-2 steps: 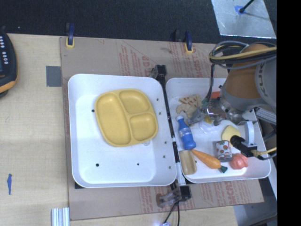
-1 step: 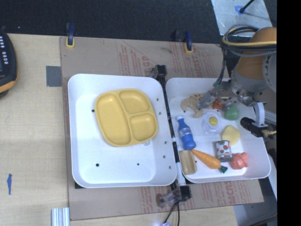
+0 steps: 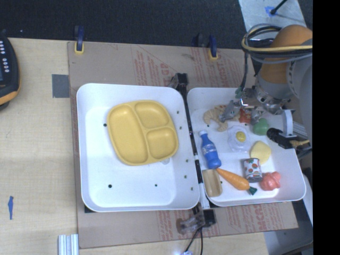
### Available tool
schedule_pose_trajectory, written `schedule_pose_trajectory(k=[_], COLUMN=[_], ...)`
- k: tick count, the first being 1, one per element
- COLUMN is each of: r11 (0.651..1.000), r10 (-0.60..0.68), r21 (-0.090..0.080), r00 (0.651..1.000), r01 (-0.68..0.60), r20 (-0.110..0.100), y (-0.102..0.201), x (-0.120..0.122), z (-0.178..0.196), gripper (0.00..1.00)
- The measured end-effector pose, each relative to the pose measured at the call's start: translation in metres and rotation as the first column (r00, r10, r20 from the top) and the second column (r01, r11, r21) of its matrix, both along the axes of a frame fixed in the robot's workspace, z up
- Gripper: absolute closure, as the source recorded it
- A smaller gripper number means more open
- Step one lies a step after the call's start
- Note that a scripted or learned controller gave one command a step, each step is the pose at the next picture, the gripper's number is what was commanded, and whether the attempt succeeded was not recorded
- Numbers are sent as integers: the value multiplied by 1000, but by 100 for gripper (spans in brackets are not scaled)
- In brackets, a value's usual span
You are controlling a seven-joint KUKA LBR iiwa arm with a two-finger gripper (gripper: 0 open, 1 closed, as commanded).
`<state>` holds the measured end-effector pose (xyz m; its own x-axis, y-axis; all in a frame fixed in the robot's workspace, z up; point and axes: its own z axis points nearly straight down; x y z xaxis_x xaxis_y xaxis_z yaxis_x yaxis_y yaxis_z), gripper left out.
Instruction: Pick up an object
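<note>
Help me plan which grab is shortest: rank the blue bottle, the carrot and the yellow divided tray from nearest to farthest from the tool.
1. Blue bottle, right bin's left side, closest to the tool.
2. Carrot, right bin's front.
3. Yellow divided tray, left bin.

A brown cardboard sheet (image 3: 133, 68) with red print covers the middle of the wooden bench (image 3: 32, 158) and lies under both bins. Two blue clamps (image 3: 79, 38) (image 3: 212, 45) grip its far edge. A black and orange handheld controller (image 3: 7, 68) rests at the bench's left edge, and a grey square patch (image 3: 60, 85) sits just left of the cardboard. A small blue mark (image 3: 10, 206) shows on the wood near the lower left. A metal bracket (image 3: 68, 244) sits at the bottom edge. Beyond the bench lies dark floor (image 3: 133, 9).
</note>
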<state>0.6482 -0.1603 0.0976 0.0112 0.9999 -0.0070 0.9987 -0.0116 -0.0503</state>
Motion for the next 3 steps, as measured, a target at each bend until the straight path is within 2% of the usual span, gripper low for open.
schedule_pose_trajectory(k=[1, 2, 3], r11=[1000, 1000, 1000], r10=[1, 3, 13], r21=[1, 3, 17], r00=[1000, 1000, 999], r01=[-1, -3, -14], r20=[0, -4, 43], y=[-1, 0, -19], x=[0, -1, 10], z=[11, 10, 0], gripper=[100, 0, 0])
